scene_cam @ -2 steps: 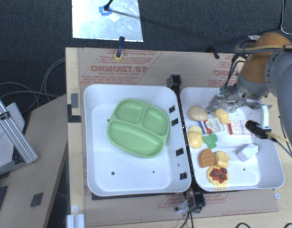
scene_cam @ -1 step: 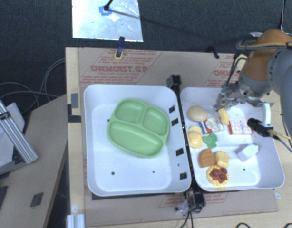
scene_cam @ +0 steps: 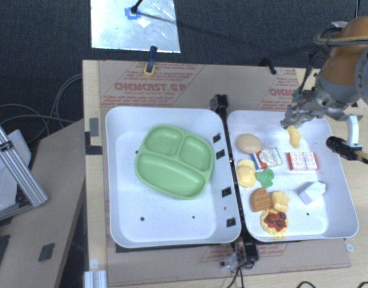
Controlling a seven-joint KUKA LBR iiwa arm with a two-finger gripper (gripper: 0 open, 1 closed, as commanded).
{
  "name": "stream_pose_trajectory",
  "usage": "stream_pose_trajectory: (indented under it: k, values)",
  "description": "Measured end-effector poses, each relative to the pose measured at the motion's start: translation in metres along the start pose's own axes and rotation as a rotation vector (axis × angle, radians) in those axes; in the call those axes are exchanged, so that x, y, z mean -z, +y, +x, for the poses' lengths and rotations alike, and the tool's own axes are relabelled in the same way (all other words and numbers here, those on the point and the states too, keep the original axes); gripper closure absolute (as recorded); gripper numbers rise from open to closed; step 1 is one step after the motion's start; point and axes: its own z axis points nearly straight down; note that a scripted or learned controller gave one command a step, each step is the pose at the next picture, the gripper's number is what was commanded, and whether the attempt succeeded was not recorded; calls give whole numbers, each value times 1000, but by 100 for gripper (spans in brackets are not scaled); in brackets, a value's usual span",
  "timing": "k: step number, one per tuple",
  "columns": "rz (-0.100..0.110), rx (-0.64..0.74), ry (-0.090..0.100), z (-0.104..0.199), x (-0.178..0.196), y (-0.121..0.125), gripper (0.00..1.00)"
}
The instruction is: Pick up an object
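Small yellow toy (scene_cam: 294, 137) under jaws

right bin (scene_cam: 337, 218): toy food (scene_cam: 263, 176) crowds centre, near corner free | left bin (scene_cam: 121, 221): green tray (scene_cam: 174, 161) fills middle

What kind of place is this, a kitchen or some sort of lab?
Most likely a robotics lab, not a kitchen. A robot arm reaches over two white bins on a bench; one holds toy food, the other a green tray, and loose cables trail beside them.
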Motion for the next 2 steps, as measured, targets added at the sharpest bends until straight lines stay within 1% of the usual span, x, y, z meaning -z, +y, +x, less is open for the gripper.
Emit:
stream_pose_trajectory:
  k: [1,2]
  values:
    - [1,3,1,10,53,0,100]
    - [5,3,2,10,63,1,100]
